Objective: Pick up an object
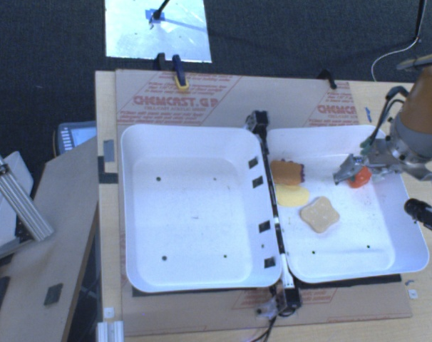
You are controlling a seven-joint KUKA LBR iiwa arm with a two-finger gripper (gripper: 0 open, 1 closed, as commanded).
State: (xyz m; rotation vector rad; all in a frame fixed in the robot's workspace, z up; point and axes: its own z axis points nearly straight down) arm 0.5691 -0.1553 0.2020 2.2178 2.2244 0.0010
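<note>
Bins sit side by side on a board printed with red lettering [175, 100], which lies on the bench. The left bin [141, 262] takes up the middle of the frame; the right bin [387, 258] lies toward the right edge. Black clips [264, 226] run down the seam where the two bins meet.

In the right bin, near its left wall, lie three things close together: a brown and orange block [287, 171] at the top, a flat yellow piece [293, 197] just below and touching it, and a tan, toast-shaped piece [320, 214] lower right of the yellow one.

At the right of the frame the grey arm [424, 112] reaches in over the right bin. Its gripper [353, 171] hangs low in the bin's upper right part, and a small red-orange object [359, 179] shows right at the fingertips, partly hidden by the metal. Whether the fingers are closed around it or merely beside it cannot be told from this angle.

A yellow and black clamp [179, 73] grips the board's upper edge, below a shiny sheet [157, 20] at the top of the frame.
</note>
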